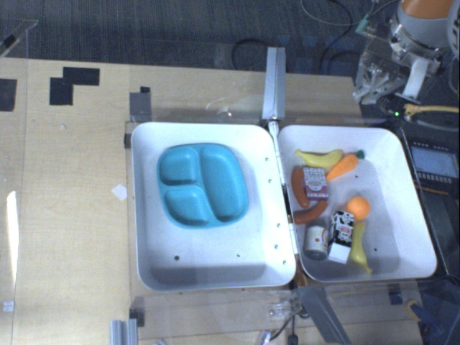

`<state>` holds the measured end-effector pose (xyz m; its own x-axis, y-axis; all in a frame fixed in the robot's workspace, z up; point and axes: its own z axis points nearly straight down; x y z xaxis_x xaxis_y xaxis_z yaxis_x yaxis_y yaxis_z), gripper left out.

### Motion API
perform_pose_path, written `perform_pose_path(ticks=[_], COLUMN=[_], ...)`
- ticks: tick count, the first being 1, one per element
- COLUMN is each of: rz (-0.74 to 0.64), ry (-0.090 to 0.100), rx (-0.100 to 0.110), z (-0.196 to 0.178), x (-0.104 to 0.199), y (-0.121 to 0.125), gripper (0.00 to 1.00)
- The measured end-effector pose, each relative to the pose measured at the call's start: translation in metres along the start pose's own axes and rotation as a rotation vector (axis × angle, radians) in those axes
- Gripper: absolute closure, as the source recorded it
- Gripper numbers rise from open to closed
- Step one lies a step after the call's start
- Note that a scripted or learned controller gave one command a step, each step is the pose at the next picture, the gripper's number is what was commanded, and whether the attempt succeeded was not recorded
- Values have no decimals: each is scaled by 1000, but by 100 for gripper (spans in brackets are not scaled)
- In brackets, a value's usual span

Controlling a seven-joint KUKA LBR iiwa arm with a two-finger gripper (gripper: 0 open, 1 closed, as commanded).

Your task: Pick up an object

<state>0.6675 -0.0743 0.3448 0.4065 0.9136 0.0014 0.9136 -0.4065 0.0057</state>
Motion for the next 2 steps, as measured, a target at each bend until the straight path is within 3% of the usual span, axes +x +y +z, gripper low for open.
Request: perform_pose_path(ticks=[1,2], rz=[-18,21], ry=[1,-2], rx=[2,5], z=[-28,77], x=[33,-14], y=[-88,-77], gripper=[100,100])
